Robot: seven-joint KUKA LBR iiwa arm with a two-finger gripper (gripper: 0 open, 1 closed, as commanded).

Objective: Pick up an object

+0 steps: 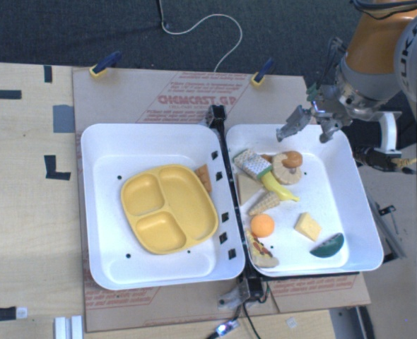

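From the overhead camera, my gripper (309,128) hangs over the far edge of the right bin (357,189), up near its back rim. My two fingers are spread apart, one angled toward the left, the other pointing down at the right, with nothing between them. The orange band of my arm (382,37) shows at the upper right.

Below me the right bin holds a cluster of small items. A round tan piece (288,167) lies nearest my fingers, just beside a grey-white block (251,163) at its left. A banana (278,187) lies touching the tan piece, and a cone (263,203) sits just under the banana. Nearer the front are an orange ball (263,225), a cheese wedge (308,227), a dark green piece (328,246) at the front right corner, and a pale item (263,254) by the front left corner.

The left bin (102,210) holds a yellow tray (169,208) with three compartments, and a brown piece (203,177) pokes out at its far right edge.
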